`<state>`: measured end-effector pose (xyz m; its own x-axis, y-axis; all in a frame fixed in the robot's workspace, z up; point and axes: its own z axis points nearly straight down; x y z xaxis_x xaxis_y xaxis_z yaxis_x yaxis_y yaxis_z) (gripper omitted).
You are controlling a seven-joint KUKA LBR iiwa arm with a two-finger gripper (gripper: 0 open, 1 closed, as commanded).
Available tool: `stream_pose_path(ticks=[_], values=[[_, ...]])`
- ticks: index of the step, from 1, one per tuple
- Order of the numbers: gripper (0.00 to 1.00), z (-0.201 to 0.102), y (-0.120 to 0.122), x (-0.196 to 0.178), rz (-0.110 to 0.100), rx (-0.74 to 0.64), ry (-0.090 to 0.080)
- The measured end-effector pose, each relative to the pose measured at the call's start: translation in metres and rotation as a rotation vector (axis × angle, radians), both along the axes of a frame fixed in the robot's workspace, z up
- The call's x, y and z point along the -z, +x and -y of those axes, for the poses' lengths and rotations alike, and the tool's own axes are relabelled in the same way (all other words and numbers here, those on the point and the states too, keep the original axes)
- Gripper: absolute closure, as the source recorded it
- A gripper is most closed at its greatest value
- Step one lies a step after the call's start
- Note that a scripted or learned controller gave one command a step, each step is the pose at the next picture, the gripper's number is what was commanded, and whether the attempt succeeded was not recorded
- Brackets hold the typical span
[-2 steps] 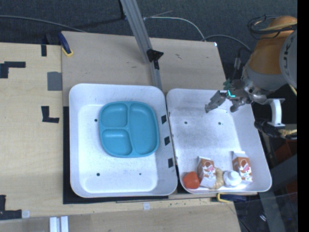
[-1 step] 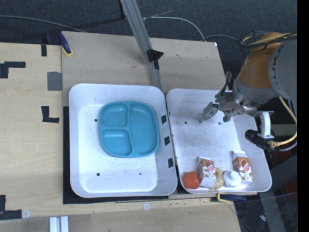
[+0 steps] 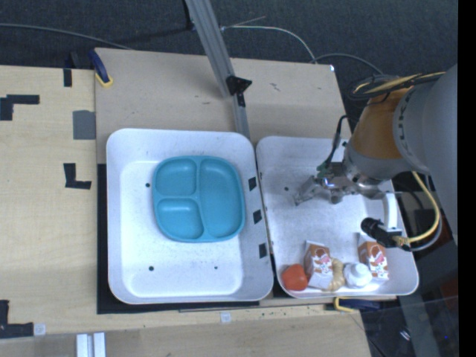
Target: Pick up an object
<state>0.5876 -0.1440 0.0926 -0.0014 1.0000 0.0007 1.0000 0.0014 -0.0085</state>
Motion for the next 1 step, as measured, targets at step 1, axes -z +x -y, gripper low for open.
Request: stream_pose_path(ticks=[1], values=[[0.0,-0.0004,-0.0003,0.0043,0.006,0.0,-0.001]])
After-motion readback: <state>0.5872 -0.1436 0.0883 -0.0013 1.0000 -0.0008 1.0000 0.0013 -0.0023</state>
